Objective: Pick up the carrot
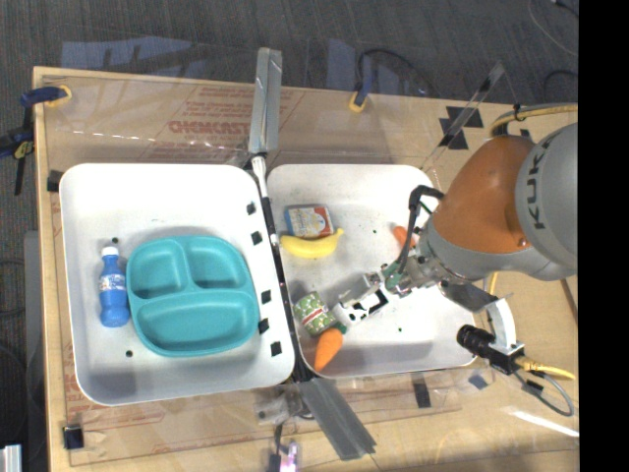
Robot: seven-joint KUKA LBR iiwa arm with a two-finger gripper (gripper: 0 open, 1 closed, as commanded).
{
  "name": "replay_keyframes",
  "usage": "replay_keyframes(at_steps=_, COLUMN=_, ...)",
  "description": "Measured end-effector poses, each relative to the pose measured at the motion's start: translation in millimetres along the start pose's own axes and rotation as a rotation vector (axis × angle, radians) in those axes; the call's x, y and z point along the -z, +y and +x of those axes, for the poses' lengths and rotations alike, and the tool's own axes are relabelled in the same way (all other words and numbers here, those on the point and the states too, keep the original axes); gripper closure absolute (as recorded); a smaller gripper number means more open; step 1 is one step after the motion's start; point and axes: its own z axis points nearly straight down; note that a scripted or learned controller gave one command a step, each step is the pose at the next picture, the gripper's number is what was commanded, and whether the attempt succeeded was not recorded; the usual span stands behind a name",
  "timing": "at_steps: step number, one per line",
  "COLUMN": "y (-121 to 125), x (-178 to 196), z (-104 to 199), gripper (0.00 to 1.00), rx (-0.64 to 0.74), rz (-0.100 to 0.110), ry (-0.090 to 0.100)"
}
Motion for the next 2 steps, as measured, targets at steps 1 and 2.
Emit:
replay_keyframes(at_steps=1, y=14.8, x=24.8, z=93.4, gripper=0.00, rx=-0.078, rz=-0.001, ry=-0.001)
replay_keyframes(at_steps=2, y=-1.6, x=-36.1, z=31.6, gripper=0.00, rx=0.238, rz=-0.001, ry=-0.001)
